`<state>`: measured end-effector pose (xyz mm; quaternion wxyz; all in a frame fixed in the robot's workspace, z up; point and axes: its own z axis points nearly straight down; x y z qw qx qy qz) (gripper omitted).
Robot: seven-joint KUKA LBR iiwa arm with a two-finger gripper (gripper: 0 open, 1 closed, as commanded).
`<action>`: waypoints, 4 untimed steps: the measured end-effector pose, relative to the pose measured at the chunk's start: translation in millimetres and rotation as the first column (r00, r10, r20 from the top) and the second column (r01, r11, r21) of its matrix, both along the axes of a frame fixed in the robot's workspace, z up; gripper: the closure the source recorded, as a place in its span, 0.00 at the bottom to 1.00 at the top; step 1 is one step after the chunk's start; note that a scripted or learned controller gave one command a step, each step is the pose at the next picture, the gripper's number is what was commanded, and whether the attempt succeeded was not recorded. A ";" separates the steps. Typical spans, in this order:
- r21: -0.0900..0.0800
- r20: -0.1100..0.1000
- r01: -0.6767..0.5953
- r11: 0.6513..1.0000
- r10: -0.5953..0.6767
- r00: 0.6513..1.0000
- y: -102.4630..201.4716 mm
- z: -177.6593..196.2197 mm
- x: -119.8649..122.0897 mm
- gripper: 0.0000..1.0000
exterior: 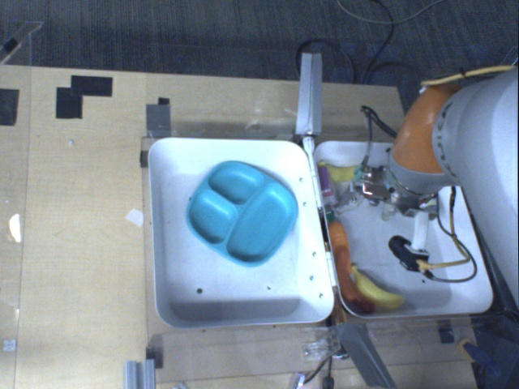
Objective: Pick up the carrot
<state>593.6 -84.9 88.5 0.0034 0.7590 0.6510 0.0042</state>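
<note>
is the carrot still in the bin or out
In. The carrot lies flat in the right bin, against its left wall, just above the banana. The gripper is not on it.

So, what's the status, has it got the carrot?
Gripper low in right bin, grip unclear. Carrot not held, lying along the bin's left wall. Banana just past carrot's near end; blue tray in left bin.
</note>
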 end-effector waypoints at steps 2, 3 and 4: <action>0.000 0.007 -0.010 1.000 0.010 1.000 2.0 12.5 2.5 0.00; -0.001 0.001 0.016 1.000 -0.016 1.000 3.1 0.6 -17.4 0.00; 0.001 0.006 0.010 1.000 -0.010 1.000 4.9 12.5 -15.1 1.00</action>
